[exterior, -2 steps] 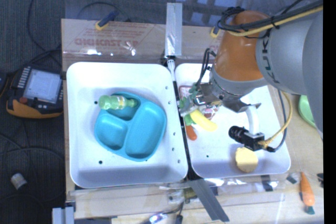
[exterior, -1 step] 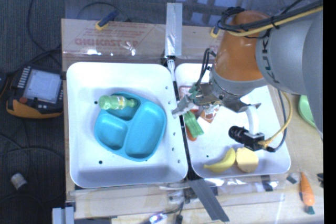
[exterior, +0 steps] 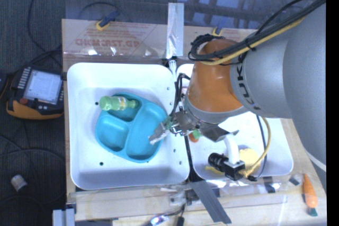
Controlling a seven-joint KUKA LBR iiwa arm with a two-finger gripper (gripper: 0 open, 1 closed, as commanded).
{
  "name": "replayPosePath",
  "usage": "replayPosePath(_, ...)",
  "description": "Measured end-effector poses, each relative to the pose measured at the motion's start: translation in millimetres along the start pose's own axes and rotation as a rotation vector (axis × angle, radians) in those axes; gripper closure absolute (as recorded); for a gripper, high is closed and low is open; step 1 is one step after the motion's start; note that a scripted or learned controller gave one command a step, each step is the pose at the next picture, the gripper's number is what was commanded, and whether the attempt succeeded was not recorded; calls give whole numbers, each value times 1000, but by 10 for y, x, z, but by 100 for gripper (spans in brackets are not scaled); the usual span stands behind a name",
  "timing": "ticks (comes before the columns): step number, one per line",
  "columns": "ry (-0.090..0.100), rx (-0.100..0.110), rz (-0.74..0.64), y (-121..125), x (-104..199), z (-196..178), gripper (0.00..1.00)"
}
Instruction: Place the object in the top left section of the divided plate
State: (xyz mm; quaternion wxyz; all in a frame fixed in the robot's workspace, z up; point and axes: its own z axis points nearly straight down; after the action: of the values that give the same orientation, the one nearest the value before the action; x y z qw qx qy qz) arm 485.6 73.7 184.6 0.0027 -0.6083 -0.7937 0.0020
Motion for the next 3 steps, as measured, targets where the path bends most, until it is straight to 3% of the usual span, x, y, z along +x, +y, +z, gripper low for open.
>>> replayPosePath(1,0,0,1,0,-5,-1,0)
replayPosePath(2,1,5,1,-9,0,-76,100)
replayPosePath(3,-6,-5,-179,-182,-584,-1767,100)
